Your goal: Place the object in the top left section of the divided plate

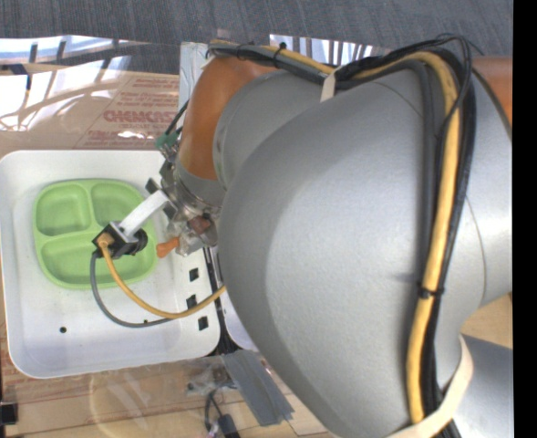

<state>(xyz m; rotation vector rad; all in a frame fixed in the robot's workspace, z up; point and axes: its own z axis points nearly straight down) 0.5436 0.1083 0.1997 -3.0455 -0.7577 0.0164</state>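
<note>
- Right of the divided plate [67, 261], my gripper [184, 231] is hovering; I cannot tell its opening.
- I am risking a drop outside the far-left section [61, 210], because the arm [341, 245] is hiding the wrist.

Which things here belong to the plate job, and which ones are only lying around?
For the job: green divided plate, gripper, small orange piece beside it, perhaps the object.
Just lying about: white bin under the plate, brown printed sheet behind the bin.
</note>
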